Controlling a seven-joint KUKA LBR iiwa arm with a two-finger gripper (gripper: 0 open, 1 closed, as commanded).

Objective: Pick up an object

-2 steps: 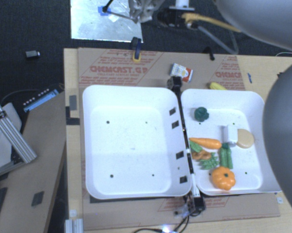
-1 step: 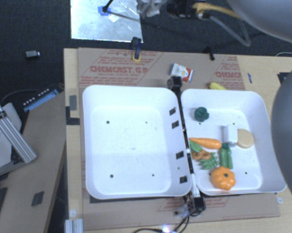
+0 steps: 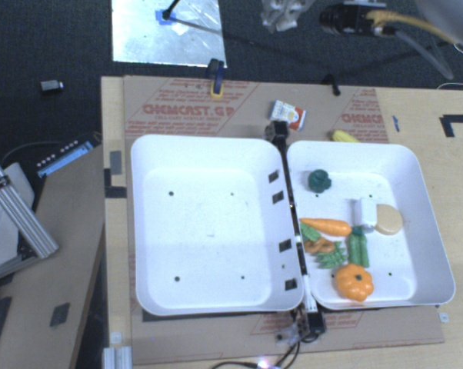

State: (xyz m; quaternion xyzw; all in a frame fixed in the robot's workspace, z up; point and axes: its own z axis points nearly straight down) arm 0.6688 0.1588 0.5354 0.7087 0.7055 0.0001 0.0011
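Choosing the carrot (image 3: 326,226) looks wisest: it lies near the left wall of the right bin (image 3: 428,206), clear on its upper side. The gripper (image 3: 288,2) hangs beyond the surface's far edge; whether it is wide or narrow I cannot tell. Descend centred across its width.

- A robotics lab: two white bins (image 3: 208,229) sit on a cardboard-covered counter (image 3: 185,102) holding toy food (image 3: 353,281).
- Aluminium framing (image 3: 16,214), loose cables (image 3: 412,25) and dark carpet (image 3: 47,29) surround the counter.
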